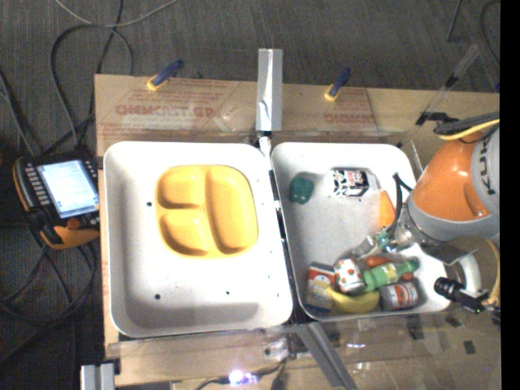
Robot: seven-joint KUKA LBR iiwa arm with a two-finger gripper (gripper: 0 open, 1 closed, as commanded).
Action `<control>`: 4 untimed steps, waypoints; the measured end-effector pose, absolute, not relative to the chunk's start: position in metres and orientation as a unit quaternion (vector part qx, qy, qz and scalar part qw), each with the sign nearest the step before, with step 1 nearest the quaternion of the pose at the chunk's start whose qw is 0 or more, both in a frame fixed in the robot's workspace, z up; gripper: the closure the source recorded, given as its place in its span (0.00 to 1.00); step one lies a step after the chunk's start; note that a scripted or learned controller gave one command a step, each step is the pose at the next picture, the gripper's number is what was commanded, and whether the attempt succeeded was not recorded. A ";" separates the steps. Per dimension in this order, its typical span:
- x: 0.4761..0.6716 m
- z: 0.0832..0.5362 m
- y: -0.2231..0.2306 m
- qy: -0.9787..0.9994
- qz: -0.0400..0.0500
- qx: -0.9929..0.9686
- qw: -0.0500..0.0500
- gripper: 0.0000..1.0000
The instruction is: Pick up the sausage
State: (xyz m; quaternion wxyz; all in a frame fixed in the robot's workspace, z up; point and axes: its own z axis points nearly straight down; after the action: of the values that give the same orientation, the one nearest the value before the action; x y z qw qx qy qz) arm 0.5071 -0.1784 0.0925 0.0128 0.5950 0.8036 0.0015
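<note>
The gripper hangs just above the sausage, right beside the green bottle; whether its fingers are apart, I cannot tell.

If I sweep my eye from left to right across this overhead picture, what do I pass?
Handheld screen → yellow divided tray in the left bin → green object in the right bin → black-and-white carton → the arm's orange band.
</note>
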 end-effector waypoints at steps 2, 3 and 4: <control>0.483 0.142 -0.169 0.751 -0.002 0.660 -0.002 1.00; 0.483 0.141 -0.169 0.751 -0.002 0.660 -0.002 0.00; 0.490 0.091 -0.182 0.778 0.001 0.629 0.011 0.00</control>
State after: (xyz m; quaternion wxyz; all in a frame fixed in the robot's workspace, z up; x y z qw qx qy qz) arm 0.4896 -0.1815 0.0905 0.0109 0.6287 0.7776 0.0011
